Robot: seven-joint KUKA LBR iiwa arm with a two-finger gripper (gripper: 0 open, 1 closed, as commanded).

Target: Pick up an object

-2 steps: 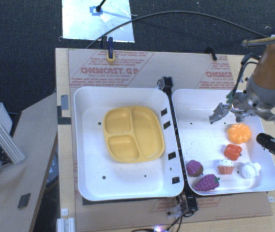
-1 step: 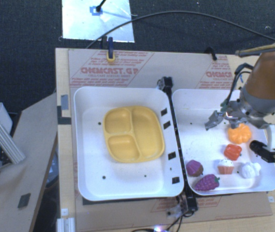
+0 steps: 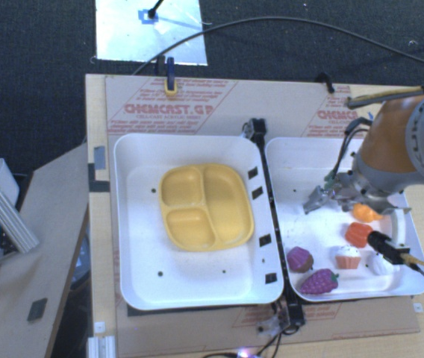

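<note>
Poised low in the right bin (image 3: 301,162), above bare white floor just left of the toys, at the end of the grey arm (image 3: 421,136) on the right. Cannot tell the spread of the jaws from this slant; can make out nothing held between them. Nearest candidates: an orange piece (image 3: 363,213) and a red-orange piece (image 3: 357,234), touching or nearly so, close under the wrist. Just below those, a small cupcake (image 3: 348,257). Toward the bin's near-left corner, a purple lump (image 3: 299,259) and a purple berry (image 3: 319,281), just beside each other. Over in the left bin (image 3: 133,200), a yellow divided plate (image 3: 204,206), well apart from all of this. Likely to close on air if lowered straight down from here, given the bare floor beneath. Could also nudge rather than grip: small, rounded, light-looking toys, apt to roll or skid toward the bin wall when struck from one side. Some risk of catching two at once among the crowded orange pair, or of pinching one by its edge and dropping it on the lift. Hard to judge that pair under the wrist, hence poor aim there. Probably worse luck with the plate: broad, flat, hard to span.
</note>
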